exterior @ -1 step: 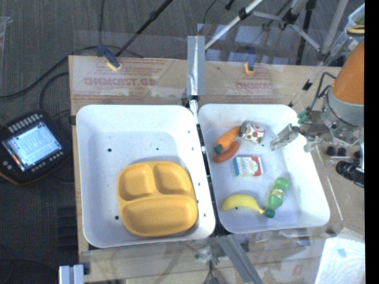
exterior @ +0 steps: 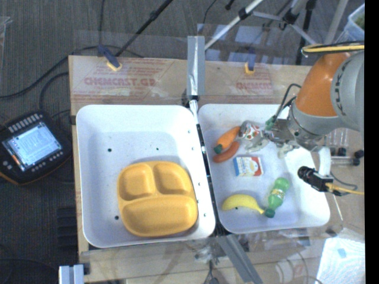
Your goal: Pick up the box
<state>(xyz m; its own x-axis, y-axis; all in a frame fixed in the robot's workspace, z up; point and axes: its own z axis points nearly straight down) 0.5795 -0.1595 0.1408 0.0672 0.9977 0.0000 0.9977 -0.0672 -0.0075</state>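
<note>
The small white-and-blue carton box [exterior: 248, 166] lies flat mid-right bin [exterior: 308, 218], between the orange plush carrot [exterior: 226, 142] and the green plastic bottle [exterior: 275, 196], above the yellow banana [exterior: 242, 203]. My gripper [exterior: 266, 132] hovers upper right of it, near a crumpled patterned wrapper [exterior: 250, 132]; its grip I cannot tell.

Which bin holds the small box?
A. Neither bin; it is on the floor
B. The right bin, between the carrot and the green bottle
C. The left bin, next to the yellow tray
B: the box lies in the right bin, below the carrot and above-left of the green bottle.
</note>
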